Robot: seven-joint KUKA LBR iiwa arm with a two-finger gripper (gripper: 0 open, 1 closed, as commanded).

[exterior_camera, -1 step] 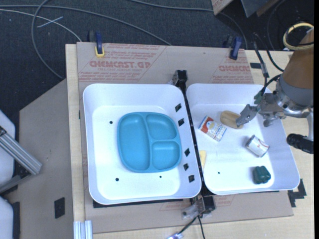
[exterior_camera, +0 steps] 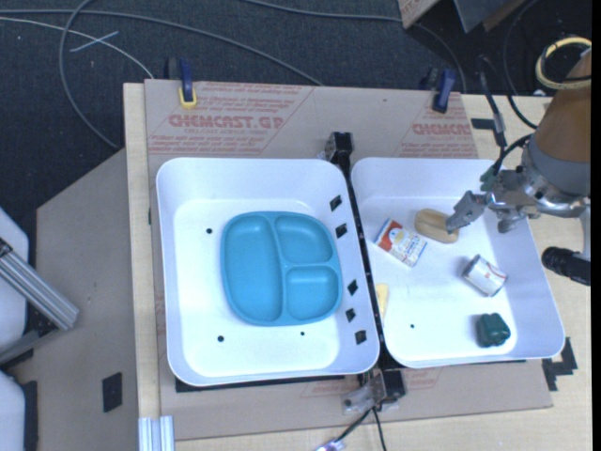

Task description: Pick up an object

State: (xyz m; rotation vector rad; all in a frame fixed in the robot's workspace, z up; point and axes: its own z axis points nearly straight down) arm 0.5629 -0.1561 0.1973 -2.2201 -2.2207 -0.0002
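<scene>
The left bin (exterior_camera: 178,205) carries a blue divided plate (exterior_camera: 281,268) at its middle. In the right bin (exterior_camera: 526,346), the gripper (exterior_camera: 462,216) hangs near the far edge, fingers spread beside a tan oval piece (exterior_camera: 434,225). A small carton (exterior_camera: 401,243), a white can (exterior_camera: 485,275) and a green block (exterior_camera: 492,329) lie apart.
</scene>
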